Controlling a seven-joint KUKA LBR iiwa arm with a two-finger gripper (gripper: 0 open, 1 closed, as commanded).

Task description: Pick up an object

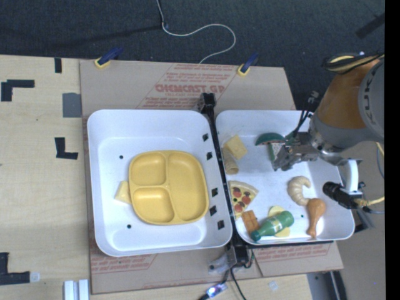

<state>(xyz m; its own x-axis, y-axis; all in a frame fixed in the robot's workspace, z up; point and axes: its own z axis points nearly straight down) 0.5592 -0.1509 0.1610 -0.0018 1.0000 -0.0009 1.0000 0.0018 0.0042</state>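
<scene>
Nearest the camera, along the front edge of the right-hand shallow white bin (325,235), lie a green plastic toy bottle (273,224) on its side over a yellow piece, a small orange-brown block (249,220) just left of it, and a tan toy chicken drumstick (315,215) to the right. Behind these sit a toy pizza slice (241,195) and a pale croissant-shaped toy (300,189). Further back, the arm's dark two-finger gripper (282,160) points down into the bin — its fingers look close together with nothing visible between them, though I cannot tell for sure. A dark green curved piece (270,139) lies just beside it, a pale yellow cheese-like wedge (235,147) further left. Across the divider, the left white bin (106,130) holds a yellow three-compartment plastic plate (169,187) over a pale yellow flat piece (122,192).
</scene>
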